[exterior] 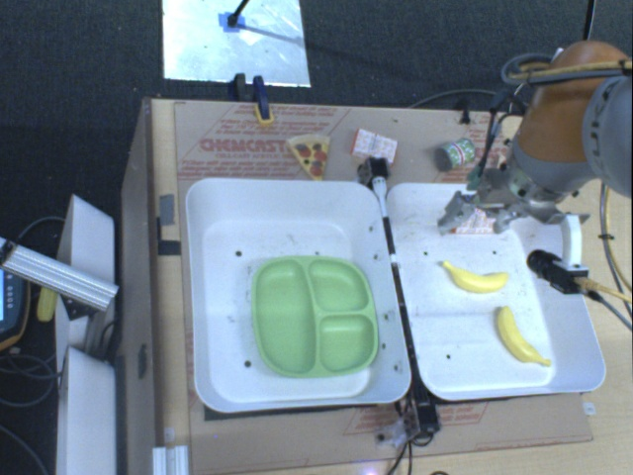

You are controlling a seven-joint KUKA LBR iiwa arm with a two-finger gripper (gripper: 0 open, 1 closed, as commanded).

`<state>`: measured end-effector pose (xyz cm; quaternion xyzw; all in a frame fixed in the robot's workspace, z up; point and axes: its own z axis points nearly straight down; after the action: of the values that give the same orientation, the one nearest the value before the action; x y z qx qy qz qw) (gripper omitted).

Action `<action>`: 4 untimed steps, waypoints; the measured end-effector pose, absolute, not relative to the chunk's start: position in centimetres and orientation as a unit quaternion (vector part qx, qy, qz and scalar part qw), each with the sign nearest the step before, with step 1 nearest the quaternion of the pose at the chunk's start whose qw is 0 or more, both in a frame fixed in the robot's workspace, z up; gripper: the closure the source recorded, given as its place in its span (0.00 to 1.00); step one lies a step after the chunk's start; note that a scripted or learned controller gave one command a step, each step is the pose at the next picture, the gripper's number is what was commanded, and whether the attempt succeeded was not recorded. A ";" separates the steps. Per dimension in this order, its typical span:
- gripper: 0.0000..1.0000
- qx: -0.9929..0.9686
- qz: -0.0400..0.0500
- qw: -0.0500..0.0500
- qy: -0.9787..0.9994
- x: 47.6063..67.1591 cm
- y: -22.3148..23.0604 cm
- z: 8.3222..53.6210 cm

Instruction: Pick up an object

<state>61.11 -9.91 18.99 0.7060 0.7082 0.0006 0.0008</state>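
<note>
The grey claw [473,212] hovers low over the far edge of the right white bin [574,364]; its grip is too blurred to tell. Two yellow plastic bananas [476,279] [520,337] lie there. One green divided plate [315,315] sits in the left bin [223,265].

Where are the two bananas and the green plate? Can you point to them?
upper banana [476,279], camera view, on the middle of its curved body.
lower banana [519,336], camera view, on the middle of its body.
green plate [315,315], camera view, on the ridge between its compartments.
</note>
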 end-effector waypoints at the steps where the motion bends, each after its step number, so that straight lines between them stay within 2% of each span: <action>1: 0.00 0.707 0.000 0.000 0.708 60.7 -13.0 8.5; 2: 0.00 0.706 0.000 0.000 0.708 57.5 -10.8 8.4; 3: 1.00 0.706 0.001 0.001 0.708 57.5 -10.8 9.5; 4: 1.00 0.706 0.001 0.001 0.708 58.3 -6.1 18.5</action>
<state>58.28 -6.11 18.52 0.7060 0.7083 0.0013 0.0012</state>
